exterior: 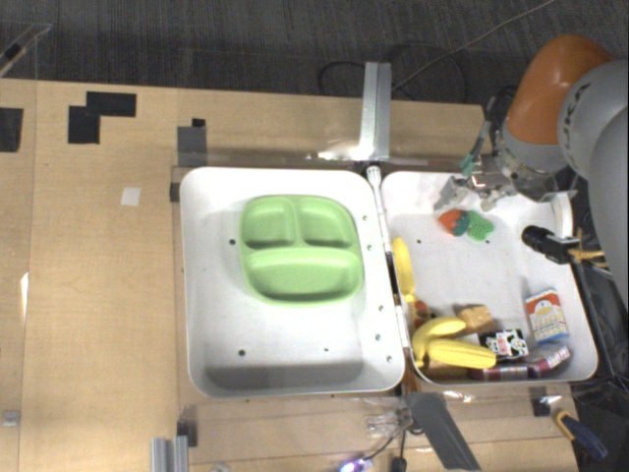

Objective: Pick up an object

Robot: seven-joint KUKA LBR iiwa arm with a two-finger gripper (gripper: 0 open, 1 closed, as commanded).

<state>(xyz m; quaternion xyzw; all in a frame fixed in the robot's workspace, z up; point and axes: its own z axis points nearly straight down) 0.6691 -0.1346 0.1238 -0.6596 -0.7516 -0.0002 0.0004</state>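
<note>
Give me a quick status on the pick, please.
Hand low at right bin's far edge. Small orange-and-green object just below it, not gripped. Nothing in the way.

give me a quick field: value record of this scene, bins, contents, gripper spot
left bin: shallow white bin holding a green three-compartment plastic tray
right bin: shallow white bin
far corner: small orange and green toy pieces, touching
near edge: yellow toy bananas, small boxes and packets
gripper: two-finger gripper above the orange and green pieces
grasp: nothing seen held
</note>
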